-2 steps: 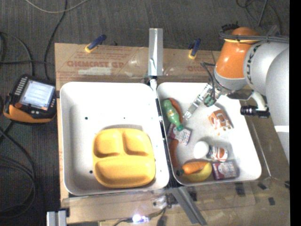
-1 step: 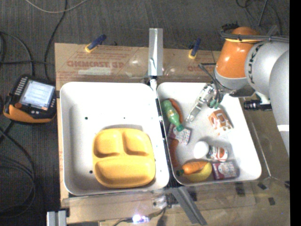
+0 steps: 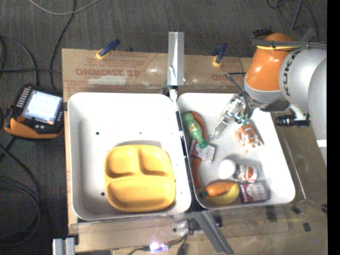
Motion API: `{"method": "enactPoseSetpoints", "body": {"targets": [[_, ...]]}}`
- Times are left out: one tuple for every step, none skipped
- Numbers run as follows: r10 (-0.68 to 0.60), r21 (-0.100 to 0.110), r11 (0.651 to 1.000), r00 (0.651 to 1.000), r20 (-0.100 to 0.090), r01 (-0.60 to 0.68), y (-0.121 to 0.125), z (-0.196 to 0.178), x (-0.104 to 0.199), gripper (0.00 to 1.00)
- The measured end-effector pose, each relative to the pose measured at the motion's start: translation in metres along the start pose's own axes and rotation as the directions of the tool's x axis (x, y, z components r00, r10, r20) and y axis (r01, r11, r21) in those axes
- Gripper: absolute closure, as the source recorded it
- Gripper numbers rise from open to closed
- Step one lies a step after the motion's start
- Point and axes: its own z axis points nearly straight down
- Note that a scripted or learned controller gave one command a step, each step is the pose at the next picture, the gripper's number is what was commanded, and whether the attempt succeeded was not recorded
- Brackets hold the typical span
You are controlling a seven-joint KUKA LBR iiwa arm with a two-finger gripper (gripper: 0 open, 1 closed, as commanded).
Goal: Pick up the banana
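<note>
Left bin [image 3: 74, 142] with yellow tray [image 3: 140, 178]; right bin [image 3: 284, 179] with banana [image 3: 229, 196] at its front edge, well apart from the fingers [image 3: 229, 116], which hover at the back, their spread impossible to tell. Risk: a carrot [image 3: 220, 188] lies on the banana and a white ball [image 3: 227, 169] sits just beside, so a descent may grip or shove these neighbours instead.

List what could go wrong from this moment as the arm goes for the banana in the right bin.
1. The banana lies at the right bin's near edge, with a carrot lying on it, so a grab may catch the carrot instead.
2. A dark red packet and a small can crowd it; the claw could knock them.
3. The claw hangs over the far end, so it has much clutter to cross.
</note>
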Motion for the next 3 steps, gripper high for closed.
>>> {"method": "enactPoseSetpoints", "body": {"targets": [[-0.121,-0.002,0.993,0.993,-0.008,0.121,0.045,-0.002,0.031,0.0],[-0.043,-0.004,0.999,0.999,-0.008,0.043,0.093,-0.095,0.055,0.0],[-0.111,-0.003,0.994,0.994,-0.012,0.11,0.105,-0.095,0.153,0.0]]}}
